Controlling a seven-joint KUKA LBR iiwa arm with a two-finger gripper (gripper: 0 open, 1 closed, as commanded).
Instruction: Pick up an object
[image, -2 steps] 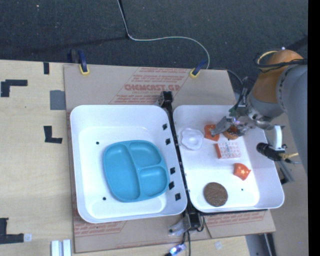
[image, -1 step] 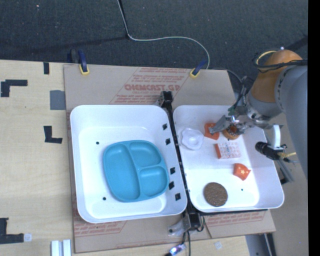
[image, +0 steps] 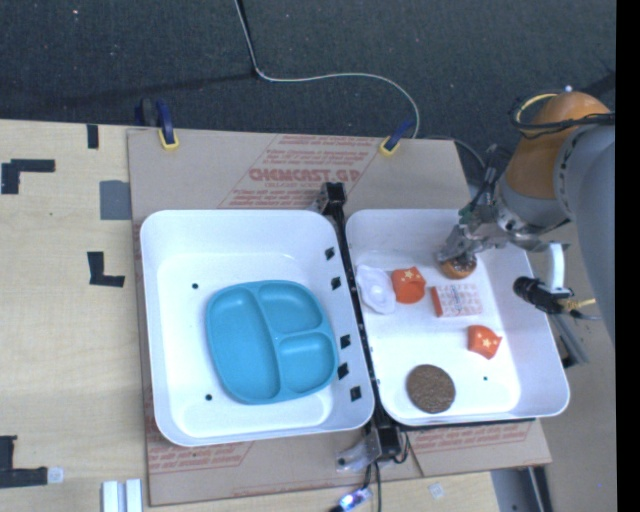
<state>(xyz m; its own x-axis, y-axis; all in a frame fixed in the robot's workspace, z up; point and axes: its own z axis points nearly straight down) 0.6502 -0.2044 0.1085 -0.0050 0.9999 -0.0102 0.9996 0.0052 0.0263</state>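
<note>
Camera view shows a small round orange-brown object (image: 459, 267) in the right bin (image: 545, 400), under the gripper (image: 462, 250), whose grip cannot be told, with "CHEMCAST" printed on the brown board (image: 290, 172) behind.

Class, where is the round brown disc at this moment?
The brown disc lies in the right bin, near its front edge, below the patterned card and left of the small red block. It is well away from the claw.
</note>
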